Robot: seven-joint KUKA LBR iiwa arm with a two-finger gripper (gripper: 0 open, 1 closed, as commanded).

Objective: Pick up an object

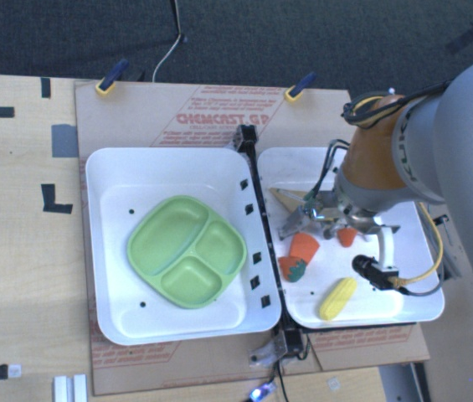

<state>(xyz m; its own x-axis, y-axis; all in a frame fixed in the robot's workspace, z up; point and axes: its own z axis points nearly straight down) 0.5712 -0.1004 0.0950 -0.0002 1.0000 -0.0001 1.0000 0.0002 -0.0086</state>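
My gripper (pixel 307 223) is low in the right bin (pixel 412 308), near its left wall, and its fingers stand open. An orange carrot-shaped toy (pixel 303 247) lies just in front of the fingertips, not between them. A small red and green piece (pixel 291 268) touches the carrot's near end. Behind the gripper lies a tan wedge-shaped piece (pixel 288 198). A small orange piece (pixel 347 238) sits under the wrist. A yellow corn cob (pixel 337 298) rests near the bin's front edge.
The left bin (pixel 106 224) holds a green divided plate (pixel 187 250). A black divider (pixel 257 216) runs between the bins. The arm's grey body and orange band (pixel 370 162) cover the right bin's back right part. A black cable fitting (pixel 372 270) hangs near the corn.
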